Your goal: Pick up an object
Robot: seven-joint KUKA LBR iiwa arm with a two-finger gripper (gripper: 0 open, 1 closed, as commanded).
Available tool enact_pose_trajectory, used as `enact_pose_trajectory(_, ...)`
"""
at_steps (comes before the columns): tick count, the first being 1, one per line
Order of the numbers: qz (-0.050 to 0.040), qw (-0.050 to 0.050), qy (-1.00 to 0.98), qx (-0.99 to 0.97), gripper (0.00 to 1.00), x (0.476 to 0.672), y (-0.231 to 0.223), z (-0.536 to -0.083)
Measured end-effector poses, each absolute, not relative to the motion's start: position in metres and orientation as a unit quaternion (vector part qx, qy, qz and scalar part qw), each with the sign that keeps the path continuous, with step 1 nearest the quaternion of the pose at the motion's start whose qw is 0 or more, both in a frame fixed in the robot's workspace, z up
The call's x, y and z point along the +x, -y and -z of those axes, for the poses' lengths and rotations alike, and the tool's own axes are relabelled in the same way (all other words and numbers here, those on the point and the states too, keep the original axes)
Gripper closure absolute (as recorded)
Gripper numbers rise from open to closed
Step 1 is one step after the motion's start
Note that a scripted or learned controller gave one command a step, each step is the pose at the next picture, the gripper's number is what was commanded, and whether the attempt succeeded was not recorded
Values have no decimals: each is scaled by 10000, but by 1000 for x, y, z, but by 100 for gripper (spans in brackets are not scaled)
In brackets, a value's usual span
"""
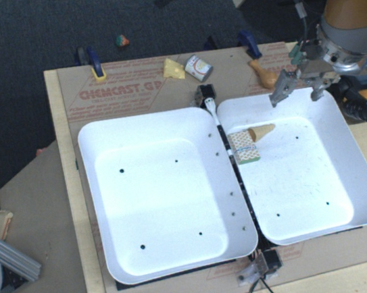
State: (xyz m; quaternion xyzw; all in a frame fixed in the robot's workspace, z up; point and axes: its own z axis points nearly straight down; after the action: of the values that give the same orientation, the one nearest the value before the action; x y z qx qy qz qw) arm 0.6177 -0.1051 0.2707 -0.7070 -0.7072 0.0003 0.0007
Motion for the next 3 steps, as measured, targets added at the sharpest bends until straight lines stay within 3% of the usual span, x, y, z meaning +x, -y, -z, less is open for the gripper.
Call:
enact_pose_trajectory(1,6,-9,7075,-7067,100,618,105,-282)
enact_pose_trajectory(2,62,-101,7076,-7065,100,636,114,-466)
enact_pose_trajectory(3,34,-45,7080,-7062,100,581,94,-541)
